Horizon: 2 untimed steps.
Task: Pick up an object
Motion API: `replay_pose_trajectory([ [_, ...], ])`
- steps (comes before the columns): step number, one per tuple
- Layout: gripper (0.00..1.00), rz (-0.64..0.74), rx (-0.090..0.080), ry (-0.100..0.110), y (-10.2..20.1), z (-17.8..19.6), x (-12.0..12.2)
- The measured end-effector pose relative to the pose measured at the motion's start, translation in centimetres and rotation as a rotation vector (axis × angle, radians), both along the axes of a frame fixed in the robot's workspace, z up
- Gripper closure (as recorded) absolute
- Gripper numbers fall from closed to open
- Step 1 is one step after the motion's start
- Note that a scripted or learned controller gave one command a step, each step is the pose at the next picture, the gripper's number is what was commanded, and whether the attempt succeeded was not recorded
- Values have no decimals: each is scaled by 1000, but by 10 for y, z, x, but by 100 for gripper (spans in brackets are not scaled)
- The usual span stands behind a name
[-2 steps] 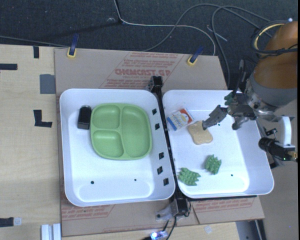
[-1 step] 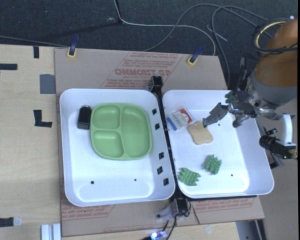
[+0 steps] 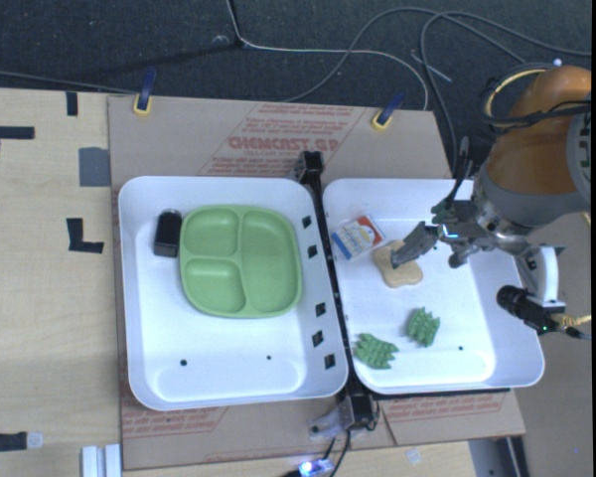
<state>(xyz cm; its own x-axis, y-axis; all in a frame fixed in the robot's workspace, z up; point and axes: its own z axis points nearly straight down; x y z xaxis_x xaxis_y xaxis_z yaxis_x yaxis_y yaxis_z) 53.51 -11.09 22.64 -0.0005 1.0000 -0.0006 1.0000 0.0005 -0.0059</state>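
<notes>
You see the arm [image 3: 536,157] reaching in from 3 o'clock, over the right bin [image 3: 477,366]. Its jaws [image 3: 432,246] hang above the upper middle of that bin. One dark finger [image 3: 409,247] points down toward 8 o'clock, and its tip is just at the upper edge of a small tan piece [image 3: 399,269]. The other finger is apart from it, toward 3 o'clock, so the jaws stand spread and nothing is between them.

The tan piece is pale beige, flat and rounded, a little like a biscuit or a slice of bread. It lies on the bin floor near the centre, slightly toward 11 o'clock. Just beside it, at 10 o'clock, you find a small packet [image 3: 357,237] with white, red and blue print. Two green leafy toys lie lower: one [image 3: 422,326] near 5 o'clock from the tan piece, the other [image 3: 374,350] at the bin's 7 o'clock corner.

In the left bin [image 3: 149,366] there is a light green divided plate [image 3: 241,262], and a small black block [image 3: 167,233] touches its 9 o'clock edge. Both bins rest on the surface [image 3: 40,296].
</notes>
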Motion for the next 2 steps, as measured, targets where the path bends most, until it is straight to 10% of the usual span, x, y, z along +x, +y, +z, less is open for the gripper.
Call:
replay_pose_trajectory([
  [2,0,0,0,1,-1,-103,7],
])
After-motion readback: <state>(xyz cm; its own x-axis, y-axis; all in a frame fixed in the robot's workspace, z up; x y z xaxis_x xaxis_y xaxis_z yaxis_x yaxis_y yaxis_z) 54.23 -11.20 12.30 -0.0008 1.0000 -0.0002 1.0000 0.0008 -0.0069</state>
